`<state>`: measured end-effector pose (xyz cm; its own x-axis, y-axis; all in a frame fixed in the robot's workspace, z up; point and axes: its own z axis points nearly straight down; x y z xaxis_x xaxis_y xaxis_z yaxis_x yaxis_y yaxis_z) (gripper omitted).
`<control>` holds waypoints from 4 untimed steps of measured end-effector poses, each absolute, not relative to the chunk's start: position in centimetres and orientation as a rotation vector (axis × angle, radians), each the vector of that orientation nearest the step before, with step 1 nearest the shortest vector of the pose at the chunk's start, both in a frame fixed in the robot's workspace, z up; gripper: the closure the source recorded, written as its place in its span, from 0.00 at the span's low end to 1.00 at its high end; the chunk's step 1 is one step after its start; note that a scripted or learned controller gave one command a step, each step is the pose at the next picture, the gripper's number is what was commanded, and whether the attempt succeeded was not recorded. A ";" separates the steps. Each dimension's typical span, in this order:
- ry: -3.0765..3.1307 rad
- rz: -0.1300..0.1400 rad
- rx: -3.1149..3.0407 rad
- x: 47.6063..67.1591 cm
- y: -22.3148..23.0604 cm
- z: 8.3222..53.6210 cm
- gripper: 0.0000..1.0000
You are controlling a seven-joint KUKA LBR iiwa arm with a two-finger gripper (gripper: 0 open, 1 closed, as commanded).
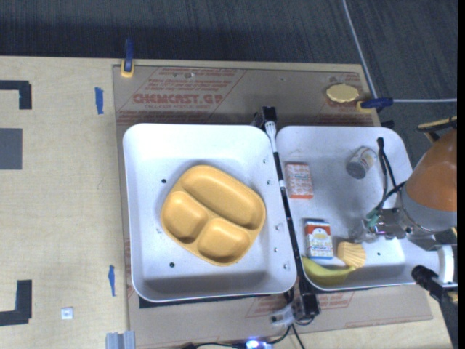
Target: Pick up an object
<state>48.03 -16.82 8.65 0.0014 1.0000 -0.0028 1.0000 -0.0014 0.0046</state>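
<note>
- Jaws point(365, 229) hang low over the right bin's near side; whether they are spread or closed, I cannot tell, and nothing shows between them.
- Left bin point(138, 195): a yellow tray point(212, 213), upside down.
- Right bin point(396, 271): a carton point(298, 179), a small box point(318, 240), a banana point(328, 270), a chip point(352, 253) just beside the jaws, and a grey cylinder point(359, 163).
- Judged progress: nothing lifted; the grasp is yet to come, the chip being likeliest.

Wooden bench point(58, 195) bears two white bins point(142, 217).
</note>
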 end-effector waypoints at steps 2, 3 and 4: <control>2.213 0.004 2.216 48.1 -16.8 9.6 1.00; 2.213 0.004 2.217 48.1 -16.8 9.6 0.00; 2.207 -0.003 2.217 48.1 -11.6 8.7 0.00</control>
